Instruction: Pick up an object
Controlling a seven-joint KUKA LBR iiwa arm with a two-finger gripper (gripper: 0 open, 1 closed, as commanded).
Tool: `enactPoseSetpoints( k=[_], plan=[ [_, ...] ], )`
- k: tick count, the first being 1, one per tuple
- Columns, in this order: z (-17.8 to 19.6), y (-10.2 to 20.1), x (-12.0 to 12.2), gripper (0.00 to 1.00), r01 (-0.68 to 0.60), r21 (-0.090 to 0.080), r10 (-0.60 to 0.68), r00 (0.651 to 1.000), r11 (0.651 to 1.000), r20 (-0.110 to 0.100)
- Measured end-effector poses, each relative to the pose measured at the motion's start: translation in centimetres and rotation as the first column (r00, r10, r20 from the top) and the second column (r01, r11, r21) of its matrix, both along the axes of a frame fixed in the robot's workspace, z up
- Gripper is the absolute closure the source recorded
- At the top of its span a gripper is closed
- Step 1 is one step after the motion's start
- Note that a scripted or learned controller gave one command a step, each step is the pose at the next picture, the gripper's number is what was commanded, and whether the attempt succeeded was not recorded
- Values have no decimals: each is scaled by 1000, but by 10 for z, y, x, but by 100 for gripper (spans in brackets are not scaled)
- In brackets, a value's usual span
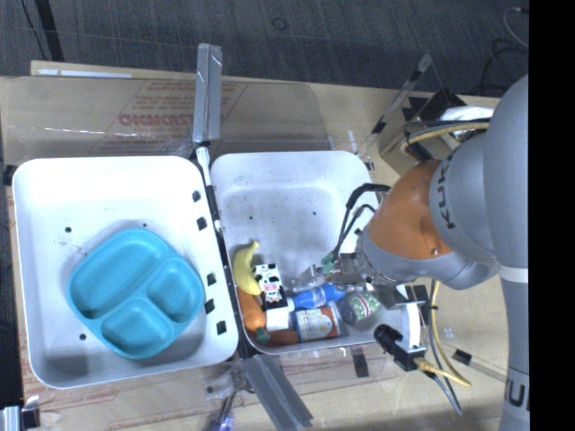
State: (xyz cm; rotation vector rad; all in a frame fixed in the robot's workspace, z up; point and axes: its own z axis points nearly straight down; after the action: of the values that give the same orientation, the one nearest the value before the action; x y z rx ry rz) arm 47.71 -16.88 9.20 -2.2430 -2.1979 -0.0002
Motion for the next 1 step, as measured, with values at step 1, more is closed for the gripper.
enactPoseSetpoints(
  k=[1],
  plan=[
    [15, -3, 7, 100, -4, -10, 4, 1000, 1000, 20]
  ],
)
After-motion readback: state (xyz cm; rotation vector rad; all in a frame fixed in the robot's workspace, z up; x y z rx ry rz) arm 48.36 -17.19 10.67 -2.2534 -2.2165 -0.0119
